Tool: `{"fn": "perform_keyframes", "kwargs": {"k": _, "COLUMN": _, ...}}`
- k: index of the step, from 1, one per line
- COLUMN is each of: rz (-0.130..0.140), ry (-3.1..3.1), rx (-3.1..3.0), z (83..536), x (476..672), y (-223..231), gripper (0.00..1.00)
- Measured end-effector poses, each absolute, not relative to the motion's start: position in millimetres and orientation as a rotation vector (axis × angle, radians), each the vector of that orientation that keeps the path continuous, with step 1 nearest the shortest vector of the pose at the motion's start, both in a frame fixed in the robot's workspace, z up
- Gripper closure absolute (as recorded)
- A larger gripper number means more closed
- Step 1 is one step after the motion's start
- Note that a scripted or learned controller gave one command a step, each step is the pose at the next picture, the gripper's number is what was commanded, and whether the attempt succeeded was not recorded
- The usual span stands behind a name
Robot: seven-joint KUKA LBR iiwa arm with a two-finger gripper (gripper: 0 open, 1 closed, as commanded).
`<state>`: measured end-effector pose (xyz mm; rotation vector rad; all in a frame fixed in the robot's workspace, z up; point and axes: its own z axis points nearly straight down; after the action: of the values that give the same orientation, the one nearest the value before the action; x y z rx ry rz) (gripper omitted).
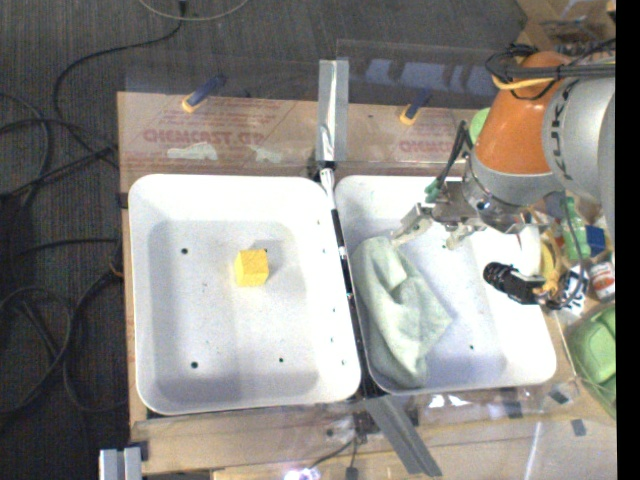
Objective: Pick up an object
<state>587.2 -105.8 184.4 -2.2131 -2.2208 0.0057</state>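
Pale green cloth (404, 306) lies crumpled in the right bin (500, 363), against its left wall and reaching toward the near edge. Judged light, limp and compliant; it should bunch under a pinch and drape once lifted, with little risk of damage. Best hold looks like the raised fold near its upper end, where the fabric stands up from the bin floor; flat margins would likely slip out. Surface looks soft and matte, with broad creases and a thicker rolled edge along the near side. Gripper (428, 218) hangs just above the cloth's upper end, fingers spread apart with nothing between them. Grey arm with orange band (515, 138) reaches in from the right. In the left bin (160, 363), well apart, sits a small yellow block (251, 267): stiff, squarish, an alternative target.
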Motion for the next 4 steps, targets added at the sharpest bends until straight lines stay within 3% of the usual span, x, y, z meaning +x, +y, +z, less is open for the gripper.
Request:
{"fn": "perform_keyframes", "kwargs": {"k": 1, "rz": 0.010, "ry": -2.170, "rx": -2.265, "z": 142.7, "x": 579.7, "y": -110.6, "gripper": 0.00}}
{"fn": "perform_keyframes", "kwargs": {"k": 2, "rz": -0.012, "ry": -2.302, "rx": -2.155, "z": 92.0, "x": 583.4, "y": -103.6, "gripper": 0.00}}
{"fn": "perform_keyframes", "kwargs": {"k": 3, "rz": -0.021, "ry": -2.302, "rx": -2.154, "z": 99.6, "x": 586.2, "y": -101.5, "gripper": 1.00}}
{"fn": "perform_keyframes", "kwargs": {"k": 4, "rz": -0.020, "ry": -2.301, "rx": -2.153, "z": 99.0, "x": 585.7, "y": -101.6, "gripper": 0.00}}
